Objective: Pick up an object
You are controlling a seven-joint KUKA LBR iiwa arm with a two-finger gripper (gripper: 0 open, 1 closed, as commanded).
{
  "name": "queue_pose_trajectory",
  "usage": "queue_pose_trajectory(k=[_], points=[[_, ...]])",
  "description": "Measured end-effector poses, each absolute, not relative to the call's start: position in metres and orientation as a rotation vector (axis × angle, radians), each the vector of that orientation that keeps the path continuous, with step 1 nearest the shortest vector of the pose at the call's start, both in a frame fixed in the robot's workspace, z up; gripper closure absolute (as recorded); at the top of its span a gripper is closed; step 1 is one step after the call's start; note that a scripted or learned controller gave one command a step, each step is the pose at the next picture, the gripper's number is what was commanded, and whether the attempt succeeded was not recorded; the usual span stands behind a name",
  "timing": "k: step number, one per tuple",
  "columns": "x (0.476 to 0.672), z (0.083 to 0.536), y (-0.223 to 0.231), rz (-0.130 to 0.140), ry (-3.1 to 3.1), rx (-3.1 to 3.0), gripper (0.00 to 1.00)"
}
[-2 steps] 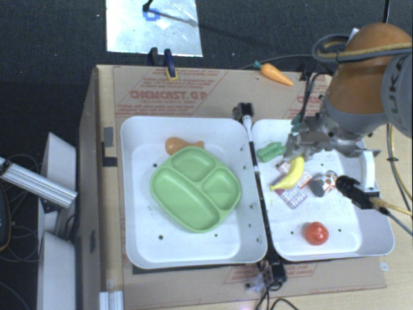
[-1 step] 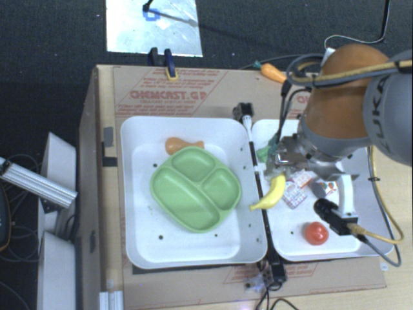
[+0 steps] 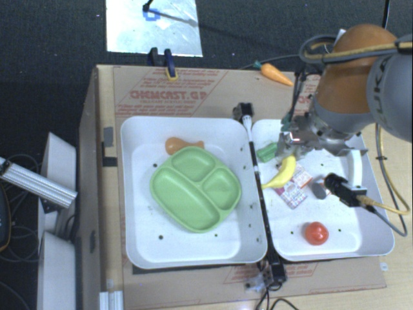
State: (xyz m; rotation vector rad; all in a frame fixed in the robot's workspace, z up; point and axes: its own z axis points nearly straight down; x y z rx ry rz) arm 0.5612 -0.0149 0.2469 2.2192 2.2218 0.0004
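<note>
I see the gripper [image 3: 292, 141] low over the banana [image 3: 282, 172] in the frame's right bin [image 3: 371, 234]; grip unreadable. Crowding green piece [image 3: 266, 152] and packet [image 3: 295, 187] may spoil my grasp.

The tabletop [image 3: 161, 92], covered with printed cardboard, carries two white bins side by side, the left bin [image 3: 139, 192] and the right bin [image 3: 361, 234], touching along their inner edges.

Gripper [image 3: 288, 148] above banana [image 3: 282, 172]

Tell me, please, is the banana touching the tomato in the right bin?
Apart: the camera view shows bare white bin floor between the banana and the tomato.
</note>
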Motion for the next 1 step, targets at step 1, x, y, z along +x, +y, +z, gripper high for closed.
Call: queue_pose_trajectory(k=[1], points=[[0.5434, 0.2622, 0.0079, 0.002, 2.227, 2.216, 1.00]])
